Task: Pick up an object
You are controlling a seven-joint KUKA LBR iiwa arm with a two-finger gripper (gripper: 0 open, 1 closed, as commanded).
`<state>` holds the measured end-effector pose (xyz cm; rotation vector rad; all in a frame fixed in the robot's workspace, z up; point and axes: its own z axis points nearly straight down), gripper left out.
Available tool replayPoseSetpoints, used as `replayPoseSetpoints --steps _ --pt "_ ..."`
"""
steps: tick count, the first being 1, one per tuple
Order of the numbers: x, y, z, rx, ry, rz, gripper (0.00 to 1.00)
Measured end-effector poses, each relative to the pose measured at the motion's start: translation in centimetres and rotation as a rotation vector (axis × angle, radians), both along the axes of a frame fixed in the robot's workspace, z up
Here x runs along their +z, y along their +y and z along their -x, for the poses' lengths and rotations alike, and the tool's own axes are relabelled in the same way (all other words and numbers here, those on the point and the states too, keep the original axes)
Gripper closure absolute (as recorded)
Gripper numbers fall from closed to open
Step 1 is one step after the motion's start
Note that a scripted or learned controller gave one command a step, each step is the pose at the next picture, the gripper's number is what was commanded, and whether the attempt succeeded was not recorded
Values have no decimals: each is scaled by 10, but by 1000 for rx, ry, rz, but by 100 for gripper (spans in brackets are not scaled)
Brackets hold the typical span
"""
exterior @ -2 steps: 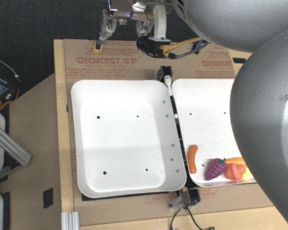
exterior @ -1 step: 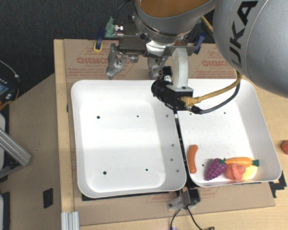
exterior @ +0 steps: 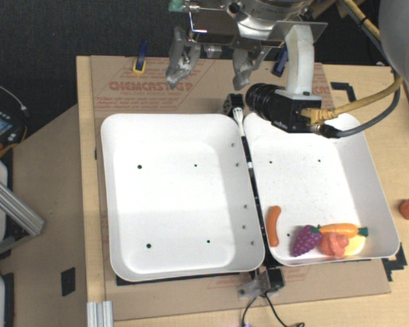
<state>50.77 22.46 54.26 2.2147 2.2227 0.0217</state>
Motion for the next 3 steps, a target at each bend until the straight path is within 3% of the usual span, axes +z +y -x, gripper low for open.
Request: replayPoseSetpoints --steps 1,2,3 --pt "-95 -1 -42 -6 22 12 0" --pt "-78 0 -42 -2 9 7 100" --pt "-162 0 -50 -5 23 11 100"
